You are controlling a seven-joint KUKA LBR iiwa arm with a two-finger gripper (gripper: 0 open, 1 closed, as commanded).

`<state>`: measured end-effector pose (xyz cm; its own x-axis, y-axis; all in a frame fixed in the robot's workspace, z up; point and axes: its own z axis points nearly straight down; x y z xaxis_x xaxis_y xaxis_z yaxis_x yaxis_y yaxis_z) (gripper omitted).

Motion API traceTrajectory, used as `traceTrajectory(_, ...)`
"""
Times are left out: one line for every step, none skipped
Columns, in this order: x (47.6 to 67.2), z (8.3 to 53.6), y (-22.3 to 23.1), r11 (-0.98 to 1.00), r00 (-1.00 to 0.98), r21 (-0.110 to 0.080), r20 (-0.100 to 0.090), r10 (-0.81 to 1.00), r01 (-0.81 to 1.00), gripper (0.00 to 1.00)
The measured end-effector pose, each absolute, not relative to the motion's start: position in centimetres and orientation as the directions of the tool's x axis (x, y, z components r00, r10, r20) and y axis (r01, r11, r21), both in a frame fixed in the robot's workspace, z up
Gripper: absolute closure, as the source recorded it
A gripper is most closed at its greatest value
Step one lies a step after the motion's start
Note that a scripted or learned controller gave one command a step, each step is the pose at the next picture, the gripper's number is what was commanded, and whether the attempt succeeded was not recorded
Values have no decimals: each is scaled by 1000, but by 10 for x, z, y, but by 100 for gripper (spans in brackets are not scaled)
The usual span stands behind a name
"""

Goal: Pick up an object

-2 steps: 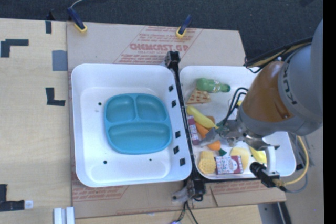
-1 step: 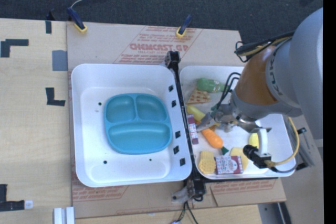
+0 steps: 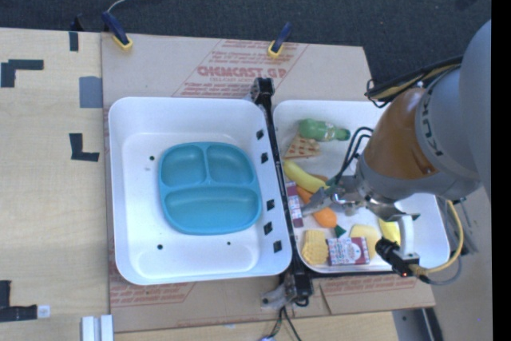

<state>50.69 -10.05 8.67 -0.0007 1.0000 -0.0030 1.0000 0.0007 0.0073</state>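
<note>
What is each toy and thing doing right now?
Blue plate: flat in the left bin, nothing on it.
Green bottle: lying on its side.
Banana: lying flat.
Carrot: lying below the gripper.
Red box: lying flat.
Waffle: flat.

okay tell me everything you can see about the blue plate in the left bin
The blue plate is a light-blue divided tray, plastic by its look, with rounded corners and three compartments: two smaller ones along the far side and one wide one nearer the camera. Nothing shows in any compartment. It lies flat, right side up, near the middle of the left bin, resting on the bin's white floor. Nothing else touches it, and the gripper is over in the right bin.
</note>
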Motion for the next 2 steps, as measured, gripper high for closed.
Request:
traceTrajectory(507,96,-101,0,0,7,-4,1000,1000,100)
traceTrajectory(537,184,-38,2,-2,0,0,1000,1000,100)
